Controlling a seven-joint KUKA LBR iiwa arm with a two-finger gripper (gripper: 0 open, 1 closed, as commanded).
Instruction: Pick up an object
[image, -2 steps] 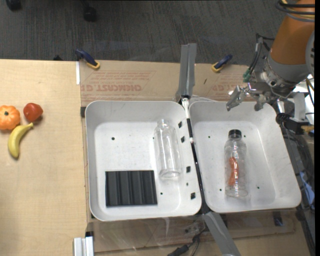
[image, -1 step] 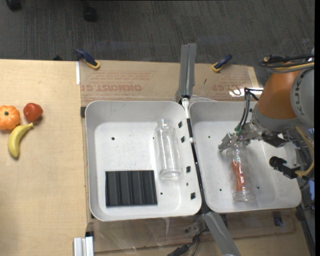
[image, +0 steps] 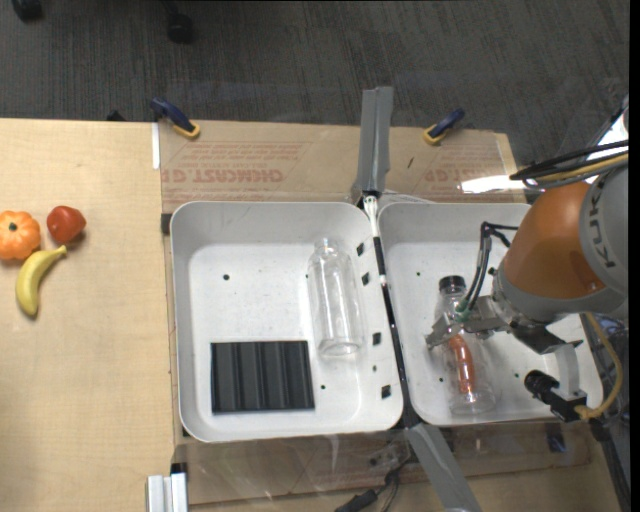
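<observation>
Left white plastic bin (image: 190, 330): a black ribbed rectangular tray (image: 262, 377) lies flat at the near side, and a clear empty plastic bottle (image: 335, 300) lies beyond it by the right wall. Right white plastic bin (image: 420, 395): a clear plastic bottle with orange contents and a dark cap (image: 462, 362) lies on the floor with the hand (image: 455, 330) low over its neck, though whether it is clamped on the bottle cannot be told. Farther left on the bare wooden tabletop (image: 90, 400): yellow banana (image: 33, 281), orange fruit (image: 16, 236), red apple (image: 65, 224), clustered.
</observation>
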